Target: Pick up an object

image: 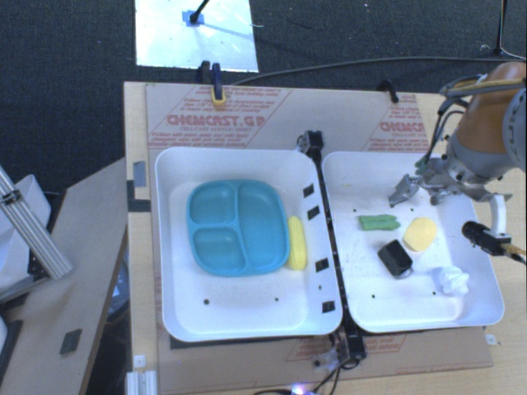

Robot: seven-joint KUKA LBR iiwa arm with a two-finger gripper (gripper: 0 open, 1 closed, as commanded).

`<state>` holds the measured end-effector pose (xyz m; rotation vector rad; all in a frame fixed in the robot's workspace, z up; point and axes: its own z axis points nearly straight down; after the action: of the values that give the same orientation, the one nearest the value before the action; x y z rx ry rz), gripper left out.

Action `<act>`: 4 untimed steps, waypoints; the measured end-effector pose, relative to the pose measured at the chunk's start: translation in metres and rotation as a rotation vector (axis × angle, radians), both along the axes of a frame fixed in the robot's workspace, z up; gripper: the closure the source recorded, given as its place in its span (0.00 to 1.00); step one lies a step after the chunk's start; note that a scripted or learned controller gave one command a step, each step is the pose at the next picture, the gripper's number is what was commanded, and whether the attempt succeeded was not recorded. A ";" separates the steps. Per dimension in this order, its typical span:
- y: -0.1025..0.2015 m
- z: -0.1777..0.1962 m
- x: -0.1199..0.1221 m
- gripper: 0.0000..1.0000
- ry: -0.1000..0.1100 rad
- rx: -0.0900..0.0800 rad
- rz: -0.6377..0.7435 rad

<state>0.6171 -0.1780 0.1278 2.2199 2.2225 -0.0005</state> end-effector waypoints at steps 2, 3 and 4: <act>0.004 0.061 0.010 1.00 -0.006 -0.001 0.005; 0.000 0.115 0.002 1.00 -0.007 -0.002 0.001; 0.000 0.142 0.003 1.00 -0.005 -0.001 0.005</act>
<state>0.6205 -0.1782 0.2698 2.2116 2.2247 0.0043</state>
